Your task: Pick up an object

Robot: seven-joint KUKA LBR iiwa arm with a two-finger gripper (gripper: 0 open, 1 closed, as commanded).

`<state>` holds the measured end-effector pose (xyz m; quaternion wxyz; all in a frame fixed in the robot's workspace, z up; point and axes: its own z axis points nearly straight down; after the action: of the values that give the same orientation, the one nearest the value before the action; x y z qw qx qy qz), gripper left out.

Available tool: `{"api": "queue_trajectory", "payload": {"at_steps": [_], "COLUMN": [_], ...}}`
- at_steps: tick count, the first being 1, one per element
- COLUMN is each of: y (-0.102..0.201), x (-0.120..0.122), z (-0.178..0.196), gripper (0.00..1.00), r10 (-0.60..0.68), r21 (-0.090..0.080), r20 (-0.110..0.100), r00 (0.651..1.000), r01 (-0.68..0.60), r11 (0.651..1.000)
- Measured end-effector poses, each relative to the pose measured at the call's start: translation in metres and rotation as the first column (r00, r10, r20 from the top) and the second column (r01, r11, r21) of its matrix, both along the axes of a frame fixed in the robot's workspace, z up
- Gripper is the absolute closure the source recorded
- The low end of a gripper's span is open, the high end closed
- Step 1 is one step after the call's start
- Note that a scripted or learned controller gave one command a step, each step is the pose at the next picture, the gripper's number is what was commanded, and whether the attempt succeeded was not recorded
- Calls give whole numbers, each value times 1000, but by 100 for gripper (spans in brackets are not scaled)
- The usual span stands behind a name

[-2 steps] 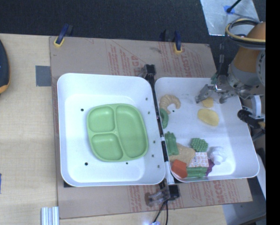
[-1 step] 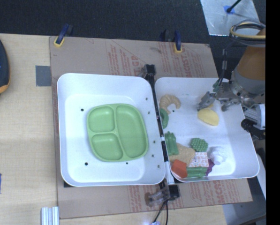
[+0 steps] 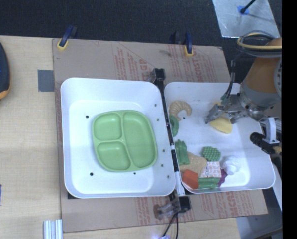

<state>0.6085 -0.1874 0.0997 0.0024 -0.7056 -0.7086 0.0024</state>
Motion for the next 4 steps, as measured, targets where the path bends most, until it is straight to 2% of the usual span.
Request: {"api": "queue_trajectory", "payload": {"at_steps": [1,2,3,4], "y": [-25,28,25,25], "x": [47,-10,-7,-7], "z": [-1,-8,3,3], "gripper": [0,0,100,0], "r10": [3,2,3,4], "r21": [-2,2,-1,-1], "r20": [10,-2,2,2], "r00": [1000,1000,1000,1000], "r01": [-3,-2,-3,-3], "r11": [1000,1000,1000,1000]}}
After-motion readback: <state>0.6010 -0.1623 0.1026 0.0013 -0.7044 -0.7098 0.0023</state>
